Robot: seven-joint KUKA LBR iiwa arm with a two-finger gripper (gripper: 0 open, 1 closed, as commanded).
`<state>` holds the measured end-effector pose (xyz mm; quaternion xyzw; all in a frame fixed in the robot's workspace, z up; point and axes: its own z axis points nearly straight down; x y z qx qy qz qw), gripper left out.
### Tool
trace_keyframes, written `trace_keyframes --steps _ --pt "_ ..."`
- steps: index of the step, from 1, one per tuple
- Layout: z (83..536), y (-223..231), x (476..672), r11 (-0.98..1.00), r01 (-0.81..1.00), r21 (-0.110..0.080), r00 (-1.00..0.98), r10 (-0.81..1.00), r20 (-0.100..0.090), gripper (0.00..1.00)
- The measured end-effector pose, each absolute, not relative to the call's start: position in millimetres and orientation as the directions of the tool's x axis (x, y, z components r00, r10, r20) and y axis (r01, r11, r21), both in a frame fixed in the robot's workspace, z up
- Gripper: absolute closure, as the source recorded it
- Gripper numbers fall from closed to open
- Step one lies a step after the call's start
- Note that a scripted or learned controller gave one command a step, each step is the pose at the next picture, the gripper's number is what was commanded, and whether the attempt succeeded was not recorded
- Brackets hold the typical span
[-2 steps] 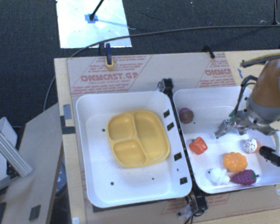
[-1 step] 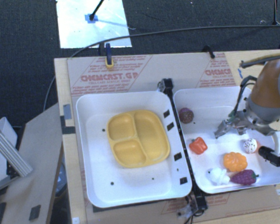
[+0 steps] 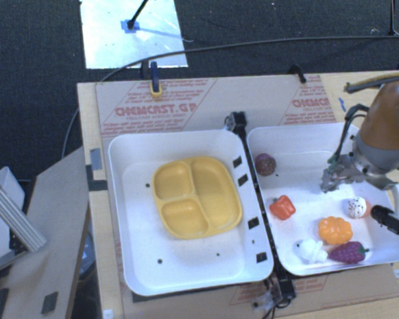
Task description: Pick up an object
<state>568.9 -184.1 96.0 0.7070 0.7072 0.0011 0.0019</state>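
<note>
Over the right bin [image 3: 301, 137] in the camera view, we find our gripper [image 3: 334, 179] hanging low above bare white floor, near the bin's middle. Its tip is a small grey blur, so we cannot tell how it is set, and we see nothing carried in it.

Candidates lie all around. A dark red ball [image 3: 265, 164] sits toward the left wall, apart from the rest. A red pepper [image 3: 282, 208] lies below it. Just beside the gripper's lower right is a white speckled egg [image 3: 356, 208], with an orange pumpkin [image 3: 335, 230] under that, then a purple grape bunch [image 3: 347, 252] and a white toy [image 3: 310, 250] along the near wall.

We judge the egg the closest target, though its roundness may let it roll away. To do this well we should centre above one piece, keep off the crowded lower cluster, descend straight, and close only once the piece lies between the tips. Beside all this, the left bin [image 3: 130, 195] holds a yellow divided tray [image 3: 195, 195].
</note>
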Motion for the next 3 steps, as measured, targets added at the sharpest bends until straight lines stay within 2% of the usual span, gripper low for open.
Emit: trace_keyframes --steps 1,3 --pt "143.8 -186.5 561.7 -0.001 1.0 0.004 0.001 1.0 -0.001 1.0" --pt "232.2 -190.0 563.7 0.004 1.0 0.007 -0.004 1.0 -0.002 1.0"
